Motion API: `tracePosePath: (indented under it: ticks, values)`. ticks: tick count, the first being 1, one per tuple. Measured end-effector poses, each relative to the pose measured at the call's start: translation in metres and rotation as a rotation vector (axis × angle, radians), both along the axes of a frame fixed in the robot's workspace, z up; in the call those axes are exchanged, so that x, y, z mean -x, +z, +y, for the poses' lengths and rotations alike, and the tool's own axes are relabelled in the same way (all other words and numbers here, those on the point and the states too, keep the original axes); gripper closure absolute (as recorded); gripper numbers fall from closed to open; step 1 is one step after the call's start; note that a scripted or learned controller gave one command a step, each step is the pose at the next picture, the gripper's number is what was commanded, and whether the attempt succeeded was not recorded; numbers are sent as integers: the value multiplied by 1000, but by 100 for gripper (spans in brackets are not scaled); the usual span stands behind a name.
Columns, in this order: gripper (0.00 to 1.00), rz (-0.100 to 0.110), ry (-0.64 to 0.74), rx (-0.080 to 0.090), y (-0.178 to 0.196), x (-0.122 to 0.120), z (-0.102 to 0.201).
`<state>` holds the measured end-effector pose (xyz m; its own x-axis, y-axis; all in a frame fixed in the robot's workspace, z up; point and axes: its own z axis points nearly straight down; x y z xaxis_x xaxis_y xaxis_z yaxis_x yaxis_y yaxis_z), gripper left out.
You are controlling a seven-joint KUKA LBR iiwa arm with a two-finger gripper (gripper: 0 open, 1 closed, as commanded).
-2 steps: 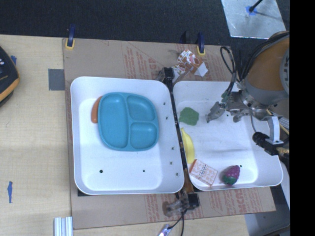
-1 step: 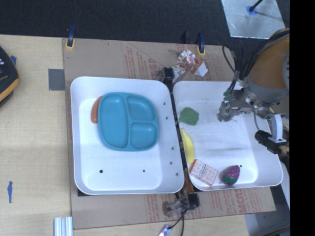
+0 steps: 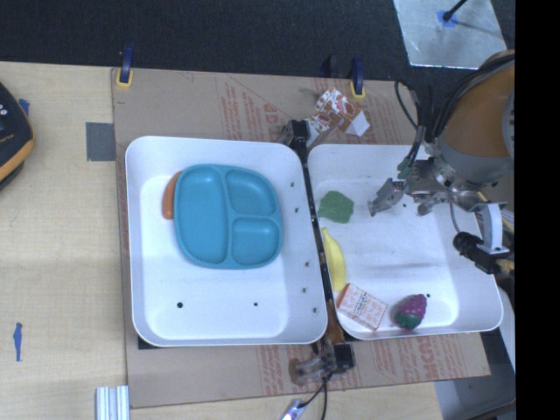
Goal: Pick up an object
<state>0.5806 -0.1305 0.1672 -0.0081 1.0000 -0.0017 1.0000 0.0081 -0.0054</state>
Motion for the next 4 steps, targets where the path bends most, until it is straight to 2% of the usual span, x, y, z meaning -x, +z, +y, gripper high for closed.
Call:
tracePosePath:
  ticks: [1,2,3,4]
  values:
    - [0,0,-4,-1,-76,68,-51]
    - [0,-7,-4,0,27,-30,-59]
    - [0,-2,-5,-1,34,37,-75]
    - [0,-3,-2,-2,21,-14,-16]
